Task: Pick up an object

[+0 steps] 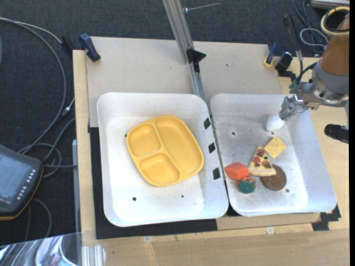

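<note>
My gripper (pixel 288 109) hangs over the back right part of the right bin (pixel 310 148), reaching in from the right. A small white rounded object (pixel 274 123) lies right at its lower-left tip; I cannot tell whether they touch. Further forward in the same bin sit a yellow cheese block (pixel 275 147), a pizza slice (pixel 260 163), a brown cookie (pixel 274 179), an orange-red piece (pixel 237 171) and a small green and red piece (pixel 247 185).
The left bin (pixel 111 148) holds a yellow divided plate (pixel 163 149). A metal pole (pixel 180 21) rises from the back of the bench between the bins. Cables and a tablet (pixel 16 179) lie off the bench to the left.
</note>
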`<state>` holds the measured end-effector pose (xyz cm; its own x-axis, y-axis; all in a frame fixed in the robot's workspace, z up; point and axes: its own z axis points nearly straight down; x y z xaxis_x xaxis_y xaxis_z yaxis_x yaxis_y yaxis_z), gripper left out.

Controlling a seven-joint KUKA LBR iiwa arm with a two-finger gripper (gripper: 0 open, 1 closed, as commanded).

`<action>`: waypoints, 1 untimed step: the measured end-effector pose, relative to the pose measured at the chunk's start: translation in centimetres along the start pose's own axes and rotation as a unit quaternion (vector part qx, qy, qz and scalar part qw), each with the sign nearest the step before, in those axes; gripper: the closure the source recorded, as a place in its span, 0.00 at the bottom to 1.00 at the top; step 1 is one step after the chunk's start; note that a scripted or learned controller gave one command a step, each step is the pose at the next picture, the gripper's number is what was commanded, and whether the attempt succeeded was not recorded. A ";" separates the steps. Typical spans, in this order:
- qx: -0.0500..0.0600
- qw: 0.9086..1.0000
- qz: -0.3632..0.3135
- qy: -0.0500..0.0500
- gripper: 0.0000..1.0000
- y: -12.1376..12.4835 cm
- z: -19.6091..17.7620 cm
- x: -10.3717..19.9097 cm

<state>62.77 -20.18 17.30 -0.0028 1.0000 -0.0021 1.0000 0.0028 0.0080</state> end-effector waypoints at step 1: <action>0.000 1.000 0.000 0.000 1.00 0.2 -5.5 0.0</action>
<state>62.97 -20.19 22.83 -0.0021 1.0000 -0.0028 1.0000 0.0022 0.0087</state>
